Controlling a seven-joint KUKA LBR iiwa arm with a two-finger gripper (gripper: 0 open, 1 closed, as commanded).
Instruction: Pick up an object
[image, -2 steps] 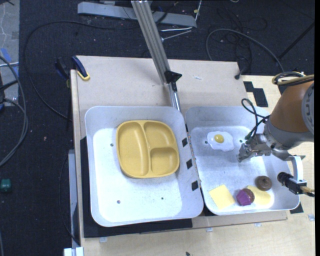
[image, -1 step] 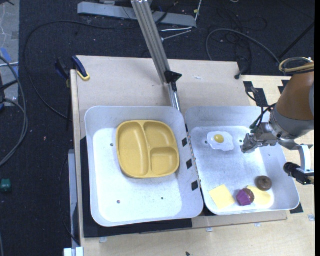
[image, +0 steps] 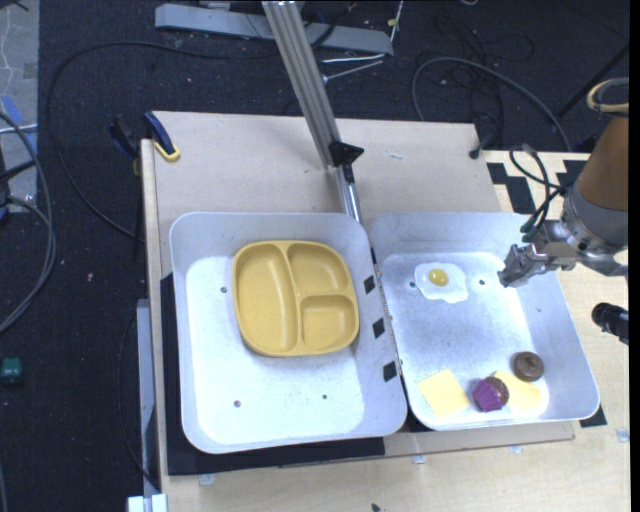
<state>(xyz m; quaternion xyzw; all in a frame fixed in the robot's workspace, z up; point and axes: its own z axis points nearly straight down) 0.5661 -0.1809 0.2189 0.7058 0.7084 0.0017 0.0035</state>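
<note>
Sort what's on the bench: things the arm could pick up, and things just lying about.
For the job: two-finger gripper; fried egg toy; flat yellow cheese square; purple round toy; brown chocolate doughnut.

Lying about: yellow divided plastic plate; blue-handled clamp.

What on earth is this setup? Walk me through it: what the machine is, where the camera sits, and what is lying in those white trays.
This is one picture from a fixed camera above a workbench, looking down at a slant. The machine is a grey robot arm with an orange band, reaching in from the right of the picture. Its end effector, the part meant for grasping, hangs over the right-hand shallow white bin, near that bin's far right corner. Nothing can be seen held in it.

The left-hand shallow white bin holds a yellow plastic plate with three compartments. The right bin holds a toy fried egg close to the end effector, and along its near edge a flat pale yellow square, a small purple object and a small round brown piece.
</note>
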